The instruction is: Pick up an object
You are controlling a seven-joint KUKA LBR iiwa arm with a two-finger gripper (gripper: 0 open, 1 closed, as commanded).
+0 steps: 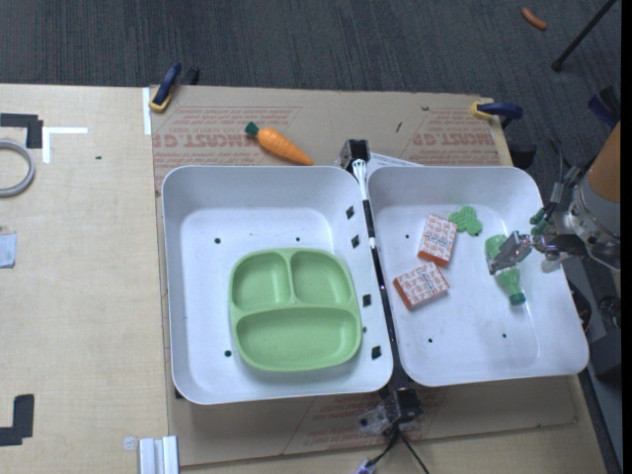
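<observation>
In the right bin (553,349), the gripper (510,253), fingers' spread indiscernible, should center squarely over the green bottle (506,276) before closing.

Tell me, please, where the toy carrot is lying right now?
The toy carrot lies outside both bins, on the cardboard just behind the left bin's back rim, towards the top centre of the camera view.

arm (602,215): cut off at right edge | gripper (511,252): partly covers green object (502,265), object type unclear | ring (14,169): cut off at left edge | box (437,240) print: illegible
</observation>
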